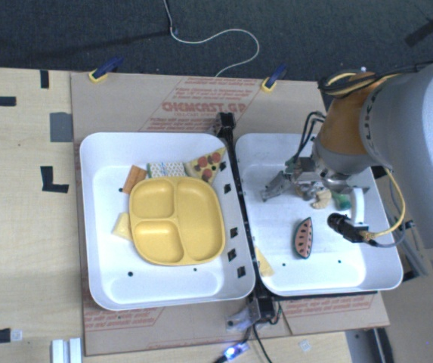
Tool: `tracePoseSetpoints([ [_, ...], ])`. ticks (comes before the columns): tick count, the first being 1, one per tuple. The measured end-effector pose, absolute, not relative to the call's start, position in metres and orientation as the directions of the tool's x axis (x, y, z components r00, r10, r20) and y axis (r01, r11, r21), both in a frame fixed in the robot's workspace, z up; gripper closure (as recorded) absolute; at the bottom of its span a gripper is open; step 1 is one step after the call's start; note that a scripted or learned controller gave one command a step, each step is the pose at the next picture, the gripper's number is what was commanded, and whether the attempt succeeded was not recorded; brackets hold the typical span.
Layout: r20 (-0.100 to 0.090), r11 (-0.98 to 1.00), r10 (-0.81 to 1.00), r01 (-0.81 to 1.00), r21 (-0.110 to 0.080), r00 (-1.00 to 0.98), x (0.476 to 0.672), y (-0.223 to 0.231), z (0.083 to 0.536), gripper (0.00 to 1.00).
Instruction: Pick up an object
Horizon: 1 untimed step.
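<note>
The arm comes in from the right of the frame and its pincer [307,184] sits low over the upper middle of the right shallow white plastic bin [276,274]. By my reading this is the approach step: the tool is down in the bin but no pick has been made. A grey finger-like part juts out toward the left, and small pale and green bits sit just under the wrist, but the view is too cluttered there to tell whether the pincer is spread or clenched, and nothing can be seen held in it.

The nearest candidate is a small flat brown-and-red watermelon-slice-shaped toy [302,237], lying on the bin floor at centre right of the frame, just below the pincer and apart from it. A small yellow scrap [264,262] lies at the bin's lower left edge.

The left white bin [99,278] carries a yellow plastic divided plate [177,220] at the frame's centre left, lying on top of several flat pieces: an orange strip [133,178], a pale yellow wedge [122,224], and patterned pieces [201,165] along its upper edge.

The next move probably calls for shifting downward in the frame to centre over the slice toy, aligning across its narrow width, and then lowering. Being thin and flat on the floor, it may slip out.
</note>
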<state>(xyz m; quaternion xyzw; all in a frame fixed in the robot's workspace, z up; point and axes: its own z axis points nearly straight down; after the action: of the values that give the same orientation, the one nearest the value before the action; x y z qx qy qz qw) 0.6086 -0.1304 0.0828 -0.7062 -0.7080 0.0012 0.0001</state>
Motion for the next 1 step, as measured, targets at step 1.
tracePoseSetpoints([
  [1, -0.001, 0.003, 1.000, 1.000, 0.000, -0.003, 0.6094, -0.1301, 0.0949, 1.00],
])
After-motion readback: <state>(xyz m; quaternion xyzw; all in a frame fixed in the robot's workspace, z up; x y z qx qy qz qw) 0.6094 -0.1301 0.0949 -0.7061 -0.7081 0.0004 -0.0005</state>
